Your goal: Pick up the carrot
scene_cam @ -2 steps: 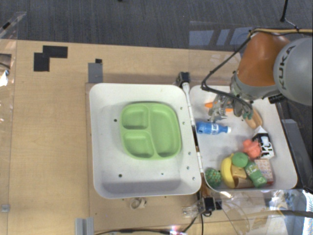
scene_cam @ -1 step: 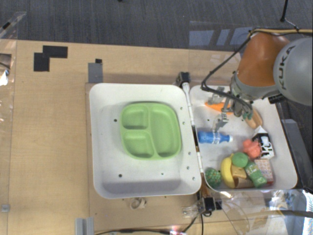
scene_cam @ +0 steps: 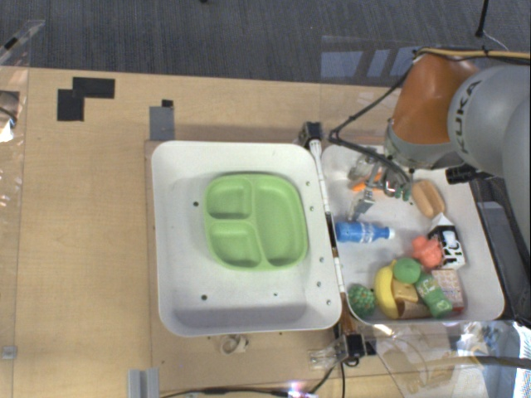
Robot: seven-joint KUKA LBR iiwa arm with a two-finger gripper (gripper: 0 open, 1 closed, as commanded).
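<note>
My end effector (scene_cam: 371,181) low in the right bin's (scene_cam: 489,259) far left corner, its grip impossible to tell, carrot (scene_cam: 360,188) just beside it, bottle (scene_cam: 362,232) nearer.

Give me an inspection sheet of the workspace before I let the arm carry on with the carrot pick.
Surface: tan wooden bench bearing two shallow white bins, left bin and right bin.
Job's things: small orange carrot lies in the right bin's upper part, directly under the claw.
Clutter: green three-compartment plastic tray in the left bin; blue plastic bottle, tan bread roll, yellow banana, green round toy and other small toys in the right bin.
Grippers: claw low over the carrot; finger state unclear.
Cables: black cable runs to the wrist; wires at the bench's front edge.
Surroundings: grey carpet; black tape marks.
</note>
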